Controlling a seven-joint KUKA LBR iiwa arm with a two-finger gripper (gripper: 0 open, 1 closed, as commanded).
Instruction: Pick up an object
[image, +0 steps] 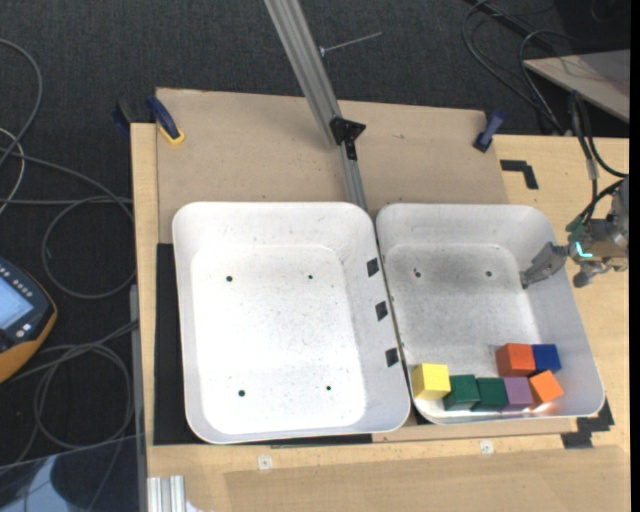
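Blocks (492, 381) huddled against the near rim of the right bin (470, 228), yellow, green, purple, orange, red, blue touching, bare floor behind them, left bin (200, 225) alongside, claw (560, 266) over the right rim, apart from blocks, holding nothing, its spread unclear, desk (260, 140) beyond.

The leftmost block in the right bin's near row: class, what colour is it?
Yellow; the small yellow cube shows best in the camera view.

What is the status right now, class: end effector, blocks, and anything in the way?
End effector at right bin's right rim, holding nothing. Blocks clustered in that bin's near corner: yellow block, red block, orange block. Path to the blocks unobstructed.
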